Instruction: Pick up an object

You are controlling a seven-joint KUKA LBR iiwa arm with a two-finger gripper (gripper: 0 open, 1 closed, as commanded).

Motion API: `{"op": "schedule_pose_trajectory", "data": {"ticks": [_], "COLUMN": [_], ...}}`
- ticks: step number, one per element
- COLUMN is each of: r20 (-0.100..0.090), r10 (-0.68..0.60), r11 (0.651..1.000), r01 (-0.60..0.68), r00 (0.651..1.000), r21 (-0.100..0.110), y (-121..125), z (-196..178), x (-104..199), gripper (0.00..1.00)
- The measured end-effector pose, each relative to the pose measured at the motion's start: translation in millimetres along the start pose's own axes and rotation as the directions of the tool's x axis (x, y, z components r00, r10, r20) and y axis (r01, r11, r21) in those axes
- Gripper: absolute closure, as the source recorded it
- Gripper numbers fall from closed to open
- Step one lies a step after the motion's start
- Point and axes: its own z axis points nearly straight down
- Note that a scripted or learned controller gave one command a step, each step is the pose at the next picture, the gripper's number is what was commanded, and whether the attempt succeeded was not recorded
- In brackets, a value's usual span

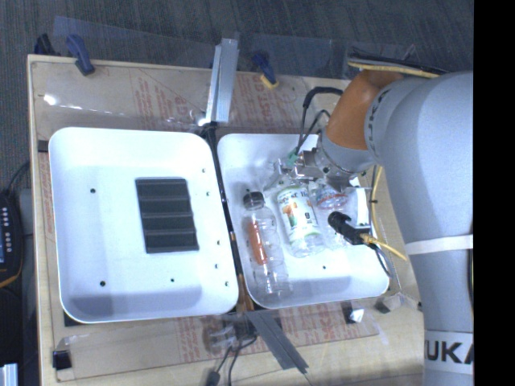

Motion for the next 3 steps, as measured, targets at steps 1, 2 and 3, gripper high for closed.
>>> {"op": "schedule_pose_trajectory", "data": {"ticks": [1, 2, 3], "r20": [0.0, 0.001, 0.003], "r10": [-0.198, -0.202, -0.168], "r11": [0.98, 0.979, 0.986], "r01": [0.198, 0.202, 0.168], "r00": [0.98, 0.979, 0.986], "r21": [0.001, 0.001, -0.002], "y": [-51, -50, 28], "z": [0, -11, -94], "x": [-4, -5, -6], "gripper": [0.0, 1.0, 1.0]}}
